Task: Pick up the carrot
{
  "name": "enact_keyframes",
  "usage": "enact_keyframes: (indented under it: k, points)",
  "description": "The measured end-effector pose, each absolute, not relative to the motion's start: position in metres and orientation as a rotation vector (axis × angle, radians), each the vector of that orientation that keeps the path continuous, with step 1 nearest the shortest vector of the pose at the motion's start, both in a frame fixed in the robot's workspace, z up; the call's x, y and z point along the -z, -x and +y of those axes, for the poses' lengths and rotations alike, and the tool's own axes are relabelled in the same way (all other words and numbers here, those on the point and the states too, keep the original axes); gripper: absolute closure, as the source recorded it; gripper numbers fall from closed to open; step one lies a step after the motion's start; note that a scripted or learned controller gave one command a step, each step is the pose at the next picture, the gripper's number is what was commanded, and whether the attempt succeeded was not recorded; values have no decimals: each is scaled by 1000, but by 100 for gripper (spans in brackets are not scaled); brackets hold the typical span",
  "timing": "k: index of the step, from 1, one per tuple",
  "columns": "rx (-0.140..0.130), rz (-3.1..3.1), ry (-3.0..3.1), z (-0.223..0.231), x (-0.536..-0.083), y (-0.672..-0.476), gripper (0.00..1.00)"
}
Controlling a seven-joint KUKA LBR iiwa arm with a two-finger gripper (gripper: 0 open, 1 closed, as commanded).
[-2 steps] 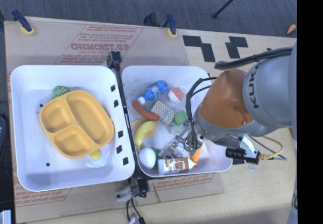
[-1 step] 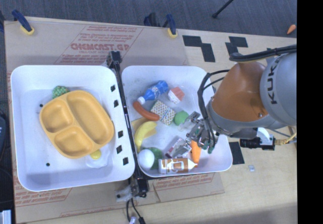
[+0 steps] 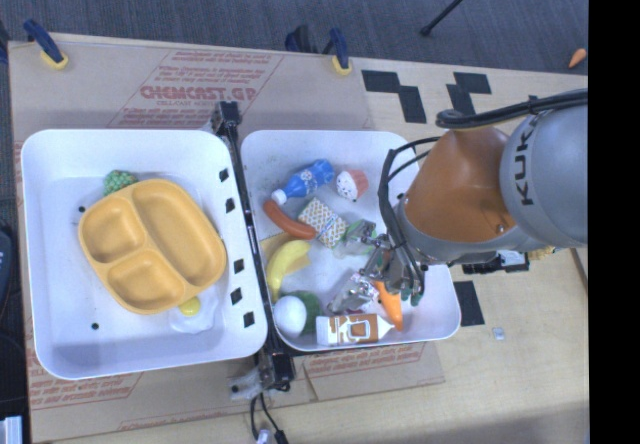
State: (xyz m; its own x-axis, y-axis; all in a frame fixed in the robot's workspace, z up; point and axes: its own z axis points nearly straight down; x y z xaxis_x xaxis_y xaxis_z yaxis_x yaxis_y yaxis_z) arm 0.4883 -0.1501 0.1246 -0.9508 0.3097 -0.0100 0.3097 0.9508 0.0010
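The carrot (image 3: pixel 391 306) is a small orange piece lying slantwise near the front right corner of the right bin (image 3: pixel 440 317). Its upper end lies under the tip of my gripper (image 3: pixel 384 278). The gripper hangs low inside that bin, directly over the carrot's upper end, with the orange-banded wrist (image 3: pixel 455 194) above and to the right. Metal parts of the gripper hide where it meets the carrot. A white and orange carton (image 3: pixel 348 329) lies just left of the carrot's lower end.
The right bin also holds a blue bottle (image 3: pixel 305 177), a red sausage (image 3: pixel 290 219), a checkered block (image 3: pixel 322 220), a banana (image 3: pixel 287 265) and a white egg (image 3: pixel 290 313). The left bin (image 3: pixel 50 232) bears a yellow divided plate (image 3: pixel 150 244).
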Motion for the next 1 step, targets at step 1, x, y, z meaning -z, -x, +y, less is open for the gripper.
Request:
enact_keyframes:
  k: [1]
  points:
    - [8, 3098, 39, -139, -99, -489, 0]
